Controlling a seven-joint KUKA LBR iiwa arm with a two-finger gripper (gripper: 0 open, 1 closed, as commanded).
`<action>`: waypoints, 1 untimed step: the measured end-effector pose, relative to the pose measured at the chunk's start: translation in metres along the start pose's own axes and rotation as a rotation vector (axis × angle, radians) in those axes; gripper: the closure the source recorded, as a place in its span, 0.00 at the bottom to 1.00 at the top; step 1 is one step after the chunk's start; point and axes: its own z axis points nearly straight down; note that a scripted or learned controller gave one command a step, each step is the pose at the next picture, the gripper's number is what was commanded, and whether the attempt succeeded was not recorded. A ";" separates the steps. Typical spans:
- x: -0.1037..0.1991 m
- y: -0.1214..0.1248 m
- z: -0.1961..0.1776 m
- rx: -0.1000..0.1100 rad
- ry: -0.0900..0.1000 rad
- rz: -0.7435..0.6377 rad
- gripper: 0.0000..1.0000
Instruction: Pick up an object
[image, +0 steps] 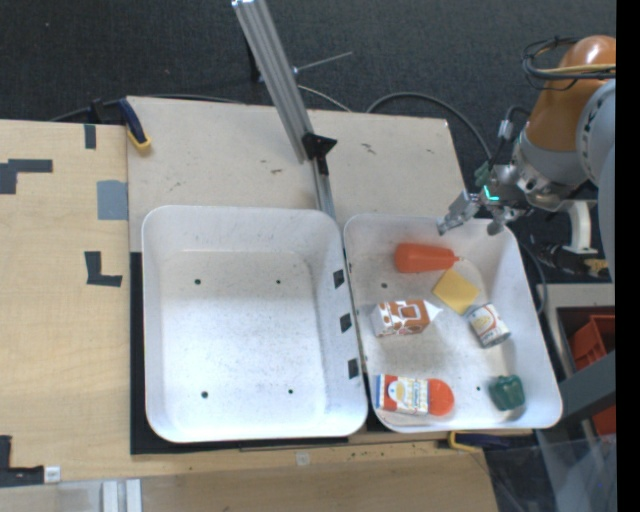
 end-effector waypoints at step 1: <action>0.000 0.001 -0.003 -0.005 -0.002 -0.001 0.00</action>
